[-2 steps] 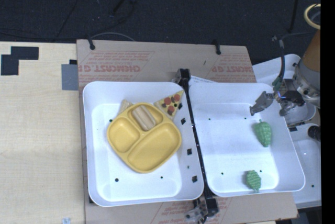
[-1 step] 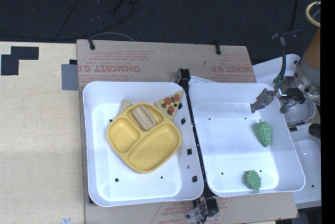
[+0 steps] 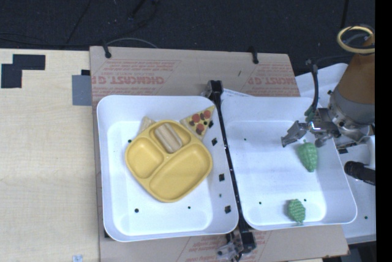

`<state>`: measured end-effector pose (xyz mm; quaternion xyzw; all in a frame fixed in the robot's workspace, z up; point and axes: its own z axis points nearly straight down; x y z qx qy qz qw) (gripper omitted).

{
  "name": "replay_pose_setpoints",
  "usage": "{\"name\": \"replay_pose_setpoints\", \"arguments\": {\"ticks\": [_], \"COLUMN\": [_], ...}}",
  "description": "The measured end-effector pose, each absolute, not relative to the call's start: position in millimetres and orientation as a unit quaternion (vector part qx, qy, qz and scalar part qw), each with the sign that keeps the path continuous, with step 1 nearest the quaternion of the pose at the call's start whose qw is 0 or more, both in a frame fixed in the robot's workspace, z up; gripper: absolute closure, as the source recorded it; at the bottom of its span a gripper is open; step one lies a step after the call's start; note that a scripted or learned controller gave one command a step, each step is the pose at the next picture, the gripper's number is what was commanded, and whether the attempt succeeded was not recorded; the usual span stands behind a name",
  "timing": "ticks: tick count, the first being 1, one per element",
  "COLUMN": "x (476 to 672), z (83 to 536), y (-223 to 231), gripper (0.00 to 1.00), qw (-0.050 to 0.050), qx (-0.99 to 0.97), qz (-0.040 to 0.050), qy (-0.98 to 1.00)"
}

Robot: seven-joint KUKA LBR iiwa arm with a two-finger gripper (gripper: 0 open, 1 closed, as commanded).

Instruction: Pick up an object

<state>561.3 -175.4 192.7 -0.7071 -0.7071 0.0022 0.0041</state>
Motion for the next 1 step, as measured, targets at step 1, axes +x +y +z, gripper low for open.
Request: {"name": "replay_pose_setpoints", "arguments": {"ticks": [1], "x": [552.3], "z": [144.4], "y": [-170.7], "gripper": [0.00], "qw": [0.004], "qx": [-0.707], "qz": [0.0018], "qy": [-0.707]}}
